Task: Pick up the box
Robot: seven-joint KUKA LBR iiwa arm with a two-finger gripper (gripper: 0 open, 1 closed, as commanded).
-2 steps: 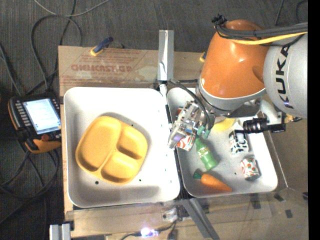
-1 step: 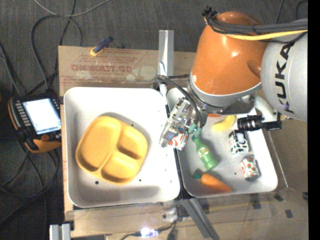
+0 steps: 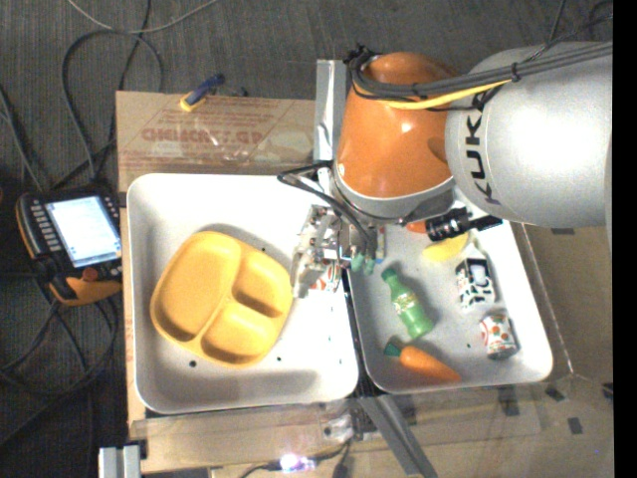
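Two things were hard to read: the gripper [image 3: 323, 257] was a cluttered mass of metal and wires under the wrist, so I couldn't tell whether it was open or closed, or whether the red-and-white patch at its lower end was an object or hardware. The arm [image 3: 537, 137] also covered the top of the right bin [image 3: 532, 307], leaving a yellow item [image 3: 445, 247] and a small orange piece beside it only partly visible. The box [image 3: 476, 282], black-and-white patterned, lay in the right bin, just above a small can [image 3: 499, 335] and well apart from the gripper. A green bottle [image 3: 408, 305] and a carrot [image 3: 426, 362] lay in the same bin, further left. The left bin [image 3: 149, 366] held a yellow divided plate [image 3: 224, 302]. Both bins sat on a bench with a cardboard sheet [image 3: 219, 137] behind the left one, on dark grey carpet [image 3: 40, 386] with loose cables [image 3: 90, 38]; a handheld screen unit [image 3: 70, 232] sat to the left. The arm came in from the right, its orange band [image 3: 393, 137] above the divide between the bins, with the gripper pointing down at the left bin's right edge, just beside the plate.
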